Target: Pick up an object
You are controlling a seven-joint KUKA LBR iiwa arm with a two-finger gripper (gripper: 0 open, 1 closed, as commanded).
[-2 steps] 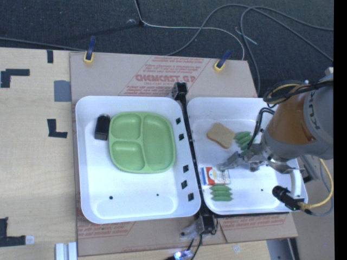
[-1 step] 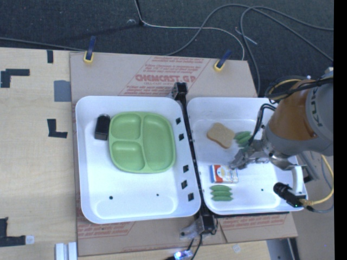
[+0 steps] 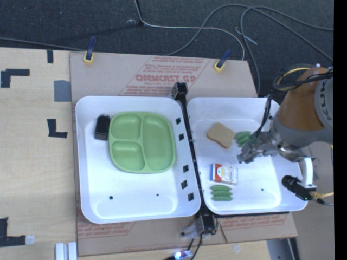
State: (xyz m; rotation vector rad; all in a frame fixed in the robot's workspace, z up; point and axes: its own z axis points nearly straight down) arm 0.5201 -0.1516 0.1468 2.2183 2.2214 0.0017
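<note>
Jaws (image 3: 248,151) over right bin (image 3: 271,199), state unclear.
Beside a green item (image 3: 242,137); bread (image 3: 220,135) just left, packet (image 3: 224,174) below.

The claw (image 3: 248,155) hangs over the right bin (image 3: 271,199), near that bin's middle. Just behind it lies a pea pod (image 3: 242,137), and left of that a slice of bread (image 3: 220,135). In front and to the left of the claw lies a small packet (image 3: 224,174), with a second pea pod (image 3: 221,193) in front of the packet. Well to the claw's left, in the left bin (image 3: 130,207), sits a divided plate (image 3: 142,142), with a small block (image 3: 102,127) at the plate's far left side.
</note>
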